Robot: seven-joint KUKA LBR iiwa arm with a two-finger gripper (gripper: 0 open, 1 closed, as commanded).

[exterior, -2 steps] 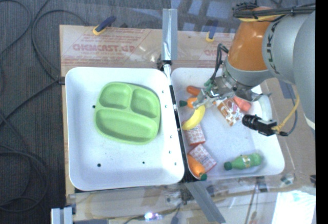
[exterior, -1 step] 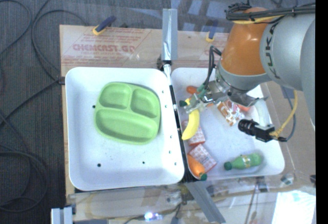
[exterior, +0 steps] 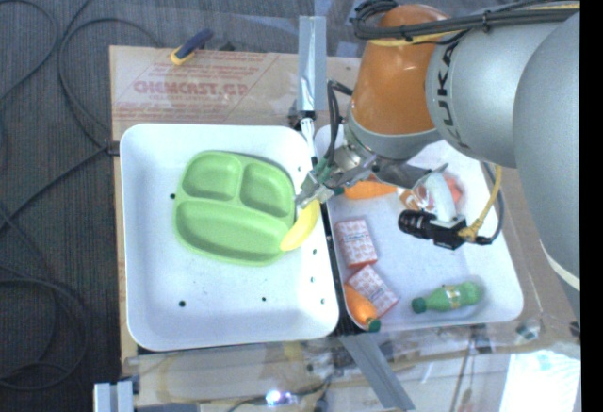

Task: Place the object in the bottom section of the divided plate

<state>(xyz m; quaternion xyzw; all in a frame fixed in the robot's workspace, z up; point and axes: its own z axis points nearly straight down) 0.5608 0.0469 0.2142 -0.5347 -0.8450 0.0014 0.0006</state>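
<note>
A light green divided plate [exterior: 236, 207] lies in the left white bin [exterior: 160, 306], with two small sections at the far side and one long section [exterior: 226, 229] at the near side. My gripper [exterior: 309, 195] reaches in over the divide between the bins, at the plate's right edge. It is shut on the upper end of a yellow banana [exterior: 300, 229], which hangs down along the plate's right rim, overlapping the right end of the long section.
The right bin [exterior: 499, 292] holds an orange carrot [exterior: 372, 190], a red and white packet [exterior: 441, 193], two pink checkered boxes [exterior: 355, 242] [exterior: 374, 288], an orange item [exterior: 358, 309] and a green bottle [exterior: 448, 297]. The arm's orange and grey bulk hangs over the right bin's far part.
</note>
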